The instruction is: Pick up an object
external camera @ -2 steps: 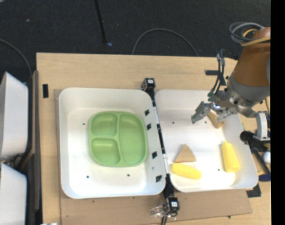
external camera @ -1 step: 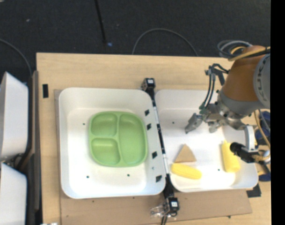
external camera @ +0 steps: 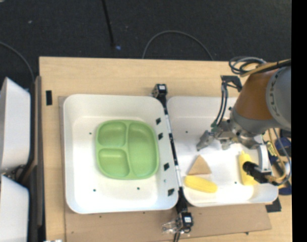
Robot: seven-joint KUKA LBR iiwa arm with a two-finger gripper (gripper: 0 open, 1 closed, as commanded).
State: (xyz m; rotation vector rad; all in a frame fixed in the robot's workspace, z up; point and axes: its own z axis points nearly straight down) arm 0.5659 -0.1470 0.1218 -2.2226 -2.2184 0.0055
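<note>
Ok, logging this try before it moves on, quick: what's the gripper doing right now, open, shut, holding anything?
Gripper: in the right bin, above the tan wedge; nothing seen between its fingers; open or shut cannot be told.

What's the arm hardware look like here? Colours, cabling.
The arm is grey with a broad orange band above the wrist. Dark cables loop down its side toward the grey metal gripper, and more wiring bundles at its right.

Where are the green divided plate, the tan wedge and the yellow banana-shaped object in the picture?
green divided plate (external camera: 127, 149): camera view, where its dividers meet
tan wedge (external camera: 199, 167): camera view, middle of its top face
yellow banana-shaped object (external camera: 200, 185): camera view, middle of its body
</note>
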